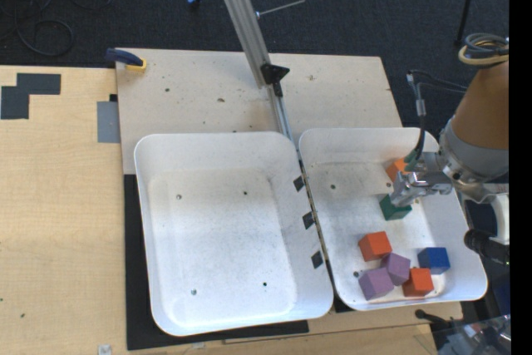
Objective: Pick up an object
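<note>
We hang our gripper (pixel 406 194) low in the right bin (pixel 349 154), directly over a green block (pixel 396 209), with an orange block (pixel 396 169) just behind. Whether the gripper is spread or closed we cannot tell. We judge this the grasp approach; next comes closing on the green block, then lifting straight.

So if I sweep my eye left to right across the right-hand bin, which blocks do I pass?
Purple block → orange block → green block under the gripper → blue block. The blocks bunched near the front rim overlap too much to rank.
</note>
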Robot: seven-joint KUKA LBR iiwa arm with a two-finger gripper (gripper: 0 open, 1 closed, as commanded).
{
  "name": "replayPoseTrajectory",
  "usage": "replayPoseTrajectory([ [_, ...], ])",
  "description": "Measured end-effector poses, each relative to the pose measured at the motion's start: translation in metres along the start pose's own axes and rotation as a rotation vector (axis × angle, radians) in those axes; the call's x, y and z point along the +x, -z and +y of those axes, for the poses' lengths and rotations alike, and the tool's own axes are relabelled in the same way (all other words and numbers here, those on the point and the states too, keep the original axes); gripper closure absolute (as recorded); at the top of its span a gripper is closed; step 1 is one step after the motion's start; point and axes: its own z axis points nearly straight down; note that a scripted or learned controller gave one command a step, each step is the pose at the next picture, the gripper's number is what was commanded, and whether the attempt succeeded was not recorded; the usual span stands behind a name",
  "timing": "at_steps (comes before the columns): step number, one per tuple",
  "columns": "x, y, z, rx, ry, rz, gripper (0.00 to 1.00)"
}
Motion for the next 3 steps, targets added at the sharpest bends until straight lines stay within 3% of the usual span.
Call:
replayPoseTrajectory([
  [3,0.137,0.014,0.064,0.000,0.000,-0.002,1.00],
])
